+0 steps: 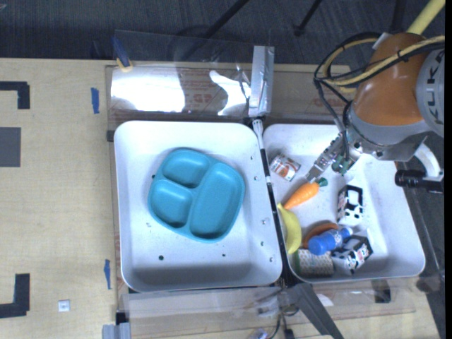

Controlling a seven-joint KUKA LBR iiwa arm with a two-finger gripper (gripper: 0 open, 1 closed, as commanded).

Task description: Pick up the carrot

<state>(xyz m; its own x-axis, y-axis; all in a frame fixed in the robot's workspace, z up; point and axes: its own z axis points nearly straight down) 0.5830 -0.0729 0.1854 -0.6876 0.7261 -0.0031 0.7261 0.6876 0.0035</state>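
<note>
Seemingly, carrot point(302, 195) lies just below hand point(329, 162).

The arm point(395, 97) is cut off by the right edge and covers the right bin's point(406, 260) far right corner, while the heap point(332, 249) at that bin's near edge overlaps too tightly to identify.

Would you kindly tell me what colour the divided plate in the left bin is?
The divided plate is light blue, seen clearly in the camera view.
</note>
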